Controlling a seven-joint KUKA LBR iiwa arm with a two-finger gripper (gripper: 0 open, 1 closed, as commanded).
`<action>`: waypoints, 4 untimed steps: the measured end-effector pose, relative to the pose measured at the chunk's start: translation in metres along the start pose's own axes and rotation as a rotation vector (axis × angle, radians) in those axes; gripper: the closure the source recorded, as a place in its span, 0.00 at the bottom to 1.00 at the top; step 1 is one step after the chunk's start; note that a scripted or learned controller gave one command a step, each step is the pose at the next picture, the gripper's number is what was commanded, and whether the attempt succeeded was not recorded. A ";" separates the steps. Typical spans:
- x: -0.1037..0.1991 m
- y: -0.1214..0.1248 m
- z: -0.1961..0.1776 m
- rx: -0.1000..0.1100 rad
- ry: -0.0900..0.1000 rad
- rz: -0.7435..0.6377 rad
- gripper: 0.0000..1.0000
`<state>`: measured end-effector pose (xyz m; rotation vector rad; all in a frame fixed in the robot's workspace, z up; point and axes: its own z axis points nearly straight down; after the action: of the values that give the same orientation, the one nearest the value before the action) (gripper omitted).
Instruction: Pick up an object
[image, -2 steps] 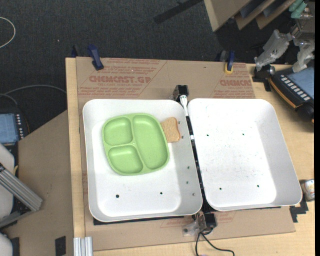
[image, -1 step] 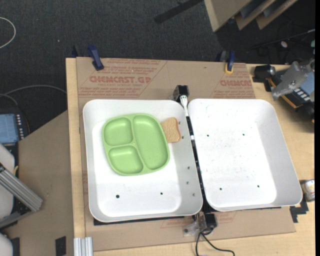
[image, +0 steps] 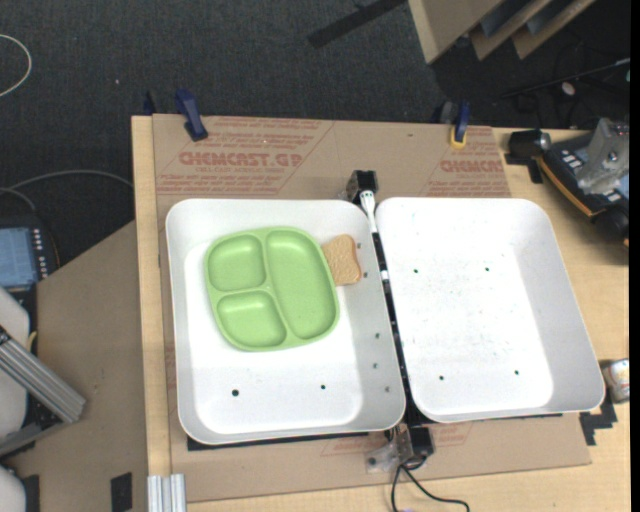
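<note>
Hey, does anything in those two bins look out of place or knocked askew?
Nothing looks damaged or spilled. The green divided plate sits slightly rotated in the left bin, and a tan sponge-like piece lies against the plate's right rim rather than in a compartment.

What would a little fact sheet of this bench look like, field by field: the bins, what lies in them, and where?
bench surface: brown cardboard sheet under both bins
left bin: shallow white bin
left bin contents: light green plastic plate with three compartments; small tan sponge-like block
block position: beside the plate's right edge, touching or nearly so
plate position: upper half of the left bin, lying flat
right bin: shallow white bin, faintly speckled
clamps: blue clamp and yellow-tipped clamp on the cardboard's far edge
</note>
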<state>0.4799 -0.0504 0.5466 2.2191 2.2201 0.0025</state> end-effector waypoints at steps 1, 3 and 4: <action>0.039 -0.002 0.123 0.018 0.001 -0.003 1.00; 0.169 -0.001 0.148 -0.001 0.002 -0.004 1.00; 0.175 -0.001 0.136 0.000 0.002 -0.001 1.00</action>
<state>0.4795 0.1246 0.4105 2.2185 2.2220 0.0049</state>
